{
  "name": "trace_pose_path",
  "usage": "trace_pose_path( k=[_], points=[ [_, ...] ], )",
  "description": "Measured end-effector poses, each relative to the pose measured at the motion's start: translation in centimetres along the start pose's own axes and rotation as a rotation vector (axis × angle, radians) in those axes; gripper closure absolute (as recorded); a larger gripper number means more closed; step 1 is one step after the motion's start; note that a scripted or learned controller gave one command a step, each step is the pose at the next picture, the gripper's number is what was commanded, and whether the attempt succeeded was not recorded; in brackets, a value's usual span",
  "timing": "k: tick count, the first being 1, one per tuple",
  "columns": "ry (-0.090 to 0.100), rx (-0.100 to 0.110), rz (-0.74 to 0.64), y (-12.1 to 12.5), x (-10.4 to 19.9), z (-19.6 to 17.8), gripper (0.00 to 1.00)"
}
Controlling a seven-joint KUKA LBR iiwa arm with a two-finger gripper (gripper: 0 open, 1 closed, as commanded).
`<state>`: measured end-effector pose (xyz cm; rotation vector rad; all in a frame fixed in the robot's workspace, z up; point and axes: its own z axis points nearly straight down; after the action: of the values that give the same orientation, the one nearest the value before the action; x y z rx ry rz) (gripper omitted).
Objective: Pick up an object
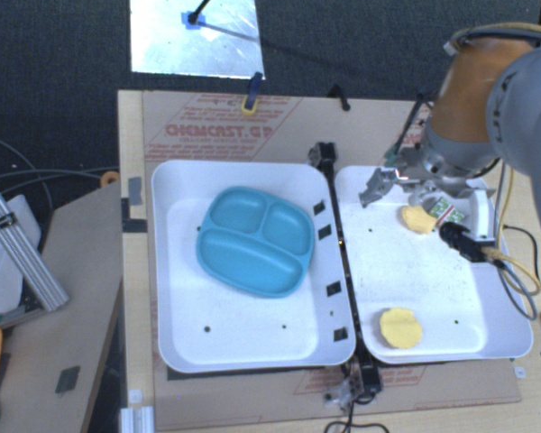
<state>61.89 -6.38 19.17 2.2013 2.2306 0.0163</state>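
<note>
Blue and smooth, the divided plastic plate [256,240] lies in the middle of my left bin [176,197]. In the right bin [500,336], a round yellow piece [400,327] sits near the front edge, and a pale yellow lump [417,219] lies toward the back beside a small green-and-white packet [444,210]. My gripper [383,184] hangs over that bin's back left corner, fingers spread, holding nothing.

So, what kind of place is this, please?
Probably a robotics lab bench: a grey arm reaches over two white bins taped onto cardboard, with loose cables and aluminium framing beside them.
</note>
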Motion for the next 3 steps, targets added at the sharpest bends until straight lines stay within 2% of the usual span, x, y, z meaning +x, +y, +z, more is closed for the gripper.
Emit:
trace_pose_path(
  k=[1, 2, 3],
  points=[
    [0.002, 0.009, 0.001, 1.0, 7.4, 0.7, 0.0],
    [0.002, -0.001, 0.0, 3.8, 16.0, -9.0, 0.0],
    [0.001, 0.013, 0.002, 2.3, 23.4, -6.3, 0.0]
  ],
)
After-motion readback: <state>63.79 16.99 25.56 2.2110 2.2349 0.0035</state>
